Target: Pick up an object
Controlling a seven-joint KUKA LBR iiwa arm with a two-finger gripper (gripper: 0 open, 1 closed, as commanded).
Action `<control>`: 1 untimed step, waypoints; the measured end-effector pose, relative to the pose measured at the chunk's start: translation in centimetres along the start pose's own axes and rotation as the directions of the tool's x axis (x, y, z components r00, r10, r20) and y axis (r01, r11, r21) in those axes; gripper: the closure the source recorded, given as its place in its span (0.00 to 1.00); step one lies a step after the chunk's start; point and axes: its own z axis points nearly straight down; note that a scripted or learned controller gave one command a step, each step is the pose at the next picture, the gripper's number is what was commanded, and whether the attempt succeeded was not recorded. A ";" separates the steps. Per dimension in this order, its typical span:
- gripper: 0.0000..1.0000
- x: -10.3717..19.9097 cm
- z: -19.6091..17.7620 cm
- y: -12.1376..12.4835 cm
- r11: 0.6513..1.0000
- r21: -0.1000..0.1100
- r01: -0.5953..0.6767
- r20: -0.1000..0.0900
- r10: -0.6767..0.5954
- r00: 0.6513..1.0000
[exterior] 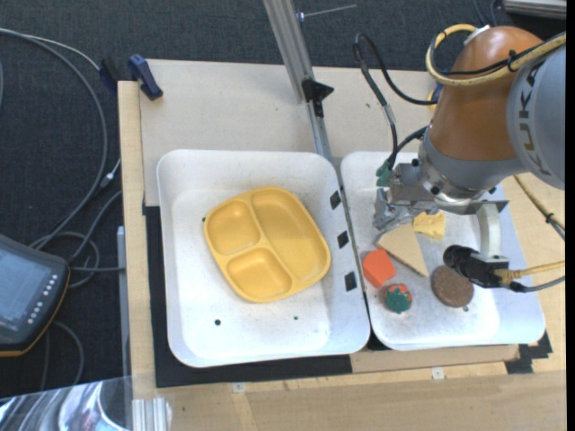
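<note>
The end effector (395,212) is seen low over the upper left part of the right bin (512,330), carried by the grey arm (503,106) with its orange band, which reaches in from the right. Whether the end effector is apart or together cannot be told, since the metal parts are blurred against the white bin floor. Just below and to the right of it, a tan wedge-shaped piece (404,251) is found lying flat, its upper corner near the end effector; whether the two touch cannot be told. A small pale yellow piece (430,225) is seen just right of the end effector, above the wedge. Further down, one orange block (378,267) is placed by the bin's left wall, one green and red toy (398,298) lies just below it, and one brown round disc (452,286) rests to the right, beside a black fitting (472,265) with a yellow cable. Five loose objects are thus counted in the right bin. In the left bin (180,241), one yellow divided plate (266,243) with three compartments is seen, well apart from the end effector. Both bins are borne side by side on the table (225,97), where one blue clamp (144,75) is fixed at the far left corner.
</note>
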 end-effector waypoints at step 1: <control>1.00 4.7 -0.5 1.6 1.000 0.000 -0.001 0.000 0.001 1.000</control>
